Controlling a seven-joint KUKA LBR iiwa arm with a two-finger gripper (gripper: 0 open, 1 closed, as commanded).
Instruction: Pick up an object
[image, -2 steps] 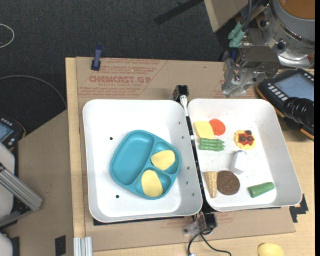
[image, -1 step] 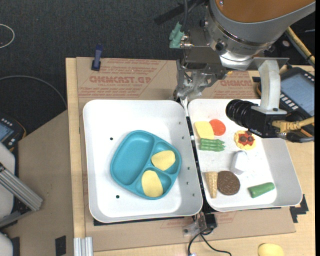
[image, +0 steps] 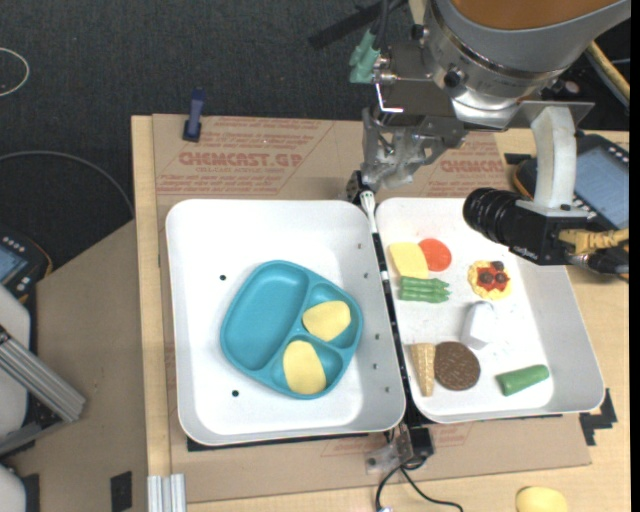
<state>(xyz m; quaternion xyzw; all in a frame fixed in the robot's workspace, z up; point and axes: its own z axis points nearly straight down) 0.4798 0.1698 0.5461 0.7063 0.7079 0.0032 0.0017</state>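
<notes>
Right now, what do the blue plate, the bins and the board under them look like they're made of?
Blue plate: likely moulded plastic, smooth with a soft sheen and rounded compartment walls. Bins: probably thin formed plastic, white, glossy, with rolled rims. Board: looks like corrugated cardboard, matte brown with red printed lettering.

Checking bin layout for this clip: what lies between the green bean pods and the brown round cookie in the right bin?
In the camera view, a small white block lies between the green bean pods and the brown cookie, slightly right of their line.
</notes>
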